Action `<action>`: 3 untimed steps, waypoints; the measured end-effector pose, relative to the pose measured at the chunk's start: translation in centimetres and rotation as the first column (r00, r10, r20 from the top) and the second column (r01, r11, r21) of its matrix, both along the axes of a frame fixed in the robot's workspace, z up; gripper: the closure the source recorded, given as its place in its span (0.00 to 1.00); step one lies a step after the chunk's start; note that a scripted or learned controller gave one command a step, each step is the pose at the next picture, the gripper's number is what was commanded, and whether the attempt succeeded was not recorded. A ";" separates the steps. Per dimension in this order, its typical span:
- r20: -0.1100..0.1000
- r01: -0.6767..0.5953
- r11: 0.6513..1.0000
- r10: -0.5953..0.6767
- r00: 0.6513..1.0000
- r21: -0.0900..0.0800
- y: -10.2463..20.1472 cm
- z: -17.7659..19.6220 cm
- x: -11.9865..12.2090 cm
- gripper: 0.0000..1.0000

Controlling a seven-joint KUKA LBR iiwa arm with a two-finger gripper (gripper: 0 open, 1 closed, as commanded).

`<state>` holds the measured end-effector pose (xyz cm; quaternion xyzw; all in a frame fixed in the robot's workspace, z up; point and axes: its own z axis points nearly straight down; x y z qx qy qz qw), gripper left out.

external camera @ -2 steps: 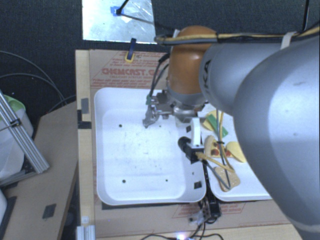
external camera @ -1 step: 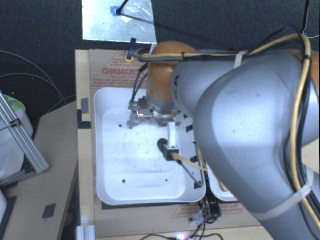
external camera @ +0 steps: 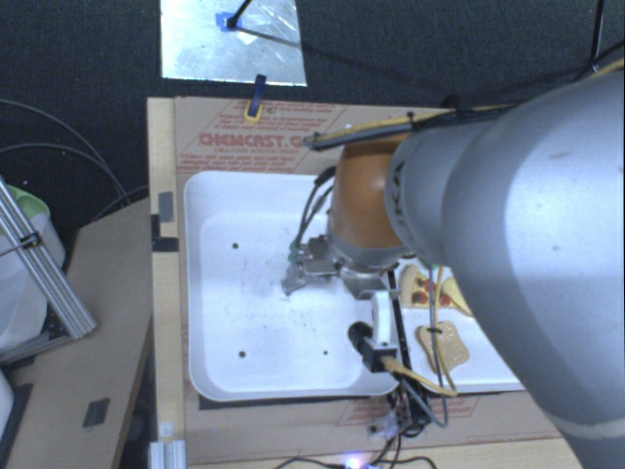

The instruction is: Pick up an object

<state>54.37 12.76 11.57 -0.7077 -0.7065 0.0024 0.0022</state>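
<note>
Evidently lowered over the bare left bin (external camera: 225, 262) with the jaws (external camera: 298, 279) hidden beneath the orange-banded wrist, so cannot tell how wide or whether gripping; likely pickable pieces (external camera: 441, 345) in the right bin (external camera: 488, 374), well apart, poorly placed for grasping.

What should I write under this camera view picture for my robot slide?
Grey arm with orange band reaches over the left white bin.
</note>
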 end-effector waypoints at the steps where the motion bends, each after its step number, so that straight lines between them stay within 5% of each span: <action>1: 0.019 -0.011 1.000 0.011 1.000 0.008 3.8 17.3 -5.6 0.00; 2: -0.006 0.002 1.000 -0.002 1.000 -0.004 -0.2 3.1 -6.0 0.00; 3: 0.010 -0.010 1.000 0.010 1.000 0.003 6.6 1.2 -0.2 0.00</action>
